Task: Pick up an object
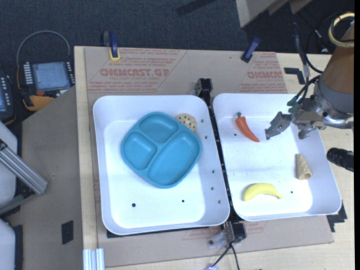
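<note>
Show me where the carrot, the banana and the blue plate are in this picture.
carrot (246,129): camera view, middle of its orange body, right bin.
banana (261,192): camera view, middle of its yellow curve, right bin.
blue plate (177,156): camera view, floor of its largest compartment, left bin.

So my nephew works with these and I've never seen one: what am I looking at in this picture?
It is one camera fixed above a workbench, looking down at a slant. The grey machine coming in from the right is a robot arm; its claw hangs over the right white bin. That bin contains a toy carrot, a banana and a small tan roll-shaped piece. The left white bin holds a blue divided plate with a cookie tucked at its edge. The arm's job is to pick something up. Right now nothing is seen between the claw's fingers; the carrot lies just beside it.
</note>
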Robot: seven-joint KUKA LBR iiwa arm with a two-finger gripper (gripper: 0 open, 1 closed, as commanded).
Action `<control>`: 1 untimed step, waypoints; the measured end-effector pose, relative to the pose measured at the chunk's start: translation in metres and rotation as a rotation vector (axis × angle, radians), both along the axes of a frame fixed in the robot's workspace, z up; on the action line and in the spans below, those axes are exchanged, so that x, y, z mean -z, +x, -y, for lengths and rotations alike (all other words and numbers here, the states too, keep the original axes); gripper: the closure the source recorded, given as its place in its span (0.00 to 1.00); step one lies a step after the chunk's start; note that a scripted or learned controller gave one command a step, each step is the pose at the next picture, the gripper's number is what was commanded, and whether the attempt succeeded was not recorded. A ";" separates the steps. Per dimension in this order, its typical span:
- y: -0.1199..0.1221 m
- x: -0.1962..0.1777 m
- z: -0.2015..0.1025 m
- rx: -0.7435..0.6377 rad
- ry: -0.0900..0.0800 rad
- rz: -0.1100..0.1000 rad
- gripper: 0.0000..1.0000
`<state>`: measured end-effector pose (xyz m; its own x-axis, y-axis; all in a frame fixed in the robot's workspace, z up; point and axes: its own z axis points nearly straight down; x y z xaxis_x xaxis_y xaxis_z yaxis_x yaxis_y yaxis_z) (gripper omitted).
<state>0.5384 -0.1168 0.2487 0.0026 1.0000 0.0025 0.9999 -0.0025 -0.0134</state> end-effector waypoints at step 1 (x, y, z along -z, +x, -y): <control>0.002 -0.006 0.000 -0.003 -0.002 0.012 0.00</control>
